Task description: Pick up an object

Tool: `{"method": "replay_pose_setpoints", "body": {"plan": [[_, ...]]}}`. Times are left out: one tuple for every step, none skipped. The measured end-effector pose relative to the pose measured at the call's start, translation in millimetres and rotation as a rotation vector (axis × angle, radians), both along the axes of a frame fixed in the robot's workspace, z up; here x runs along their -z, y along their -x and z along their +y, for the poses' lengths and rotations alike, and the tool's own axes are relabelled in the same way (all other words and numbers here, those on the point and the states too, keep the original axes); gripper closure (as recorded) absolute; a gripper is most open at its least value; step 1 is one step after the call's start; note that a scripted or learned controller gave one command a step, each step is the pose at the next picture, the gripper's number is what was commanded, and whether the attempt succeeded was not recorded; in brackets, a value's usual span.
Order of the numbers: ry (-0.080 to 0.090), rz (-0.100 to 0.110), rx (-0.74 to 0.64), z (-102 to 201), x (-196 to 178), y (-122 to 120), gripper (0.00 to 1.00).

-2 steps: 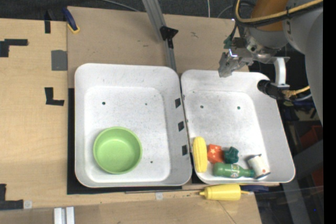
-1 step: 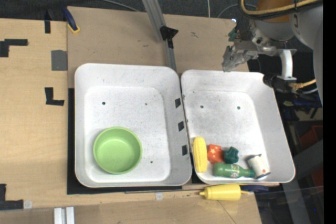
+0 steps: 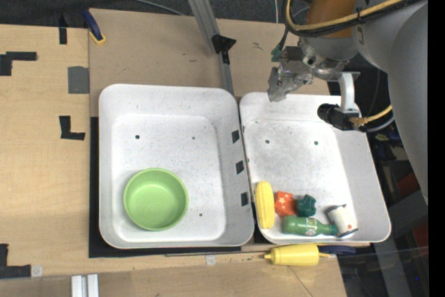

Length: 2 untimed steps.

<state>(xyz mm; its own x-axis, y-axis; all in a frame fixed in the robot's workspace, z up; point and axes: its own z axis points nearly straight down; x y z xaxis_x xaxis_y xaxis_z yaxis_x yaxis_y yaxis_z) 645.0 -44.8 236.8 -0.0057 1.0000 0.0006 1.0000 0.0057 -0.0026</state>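
Heads up, nothing picked yet. Your grey two-finger gripper point(image 3: 281, 90) hung at far rim of right white bin point(image 3: 361, 170); couldn't tell its state, nothing visibly held. Nearest targets well below it, near edge: yellow corn-like piece point(image 3: 264, 204), green bottle point(image 3: 306, 225). Whole descent and grab left.

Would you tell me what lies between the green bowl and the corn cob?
In the camera view, between the green bowl and the corn cob: speckled white floor and the two bins' adjoining rims.

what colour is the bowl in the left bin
The bowl is light green, plain with no pattern, clearest in the camera view.
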Motion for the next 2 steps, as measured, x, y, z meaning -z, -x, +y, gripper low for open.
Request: {"method": "replay_pose_setpoints", "body": {"plan": [[-0.001,-0.001,-0.001,57,-7,5,1.00],[-0.001,0.000,-0.002,120,-1,15,1.00]]}}
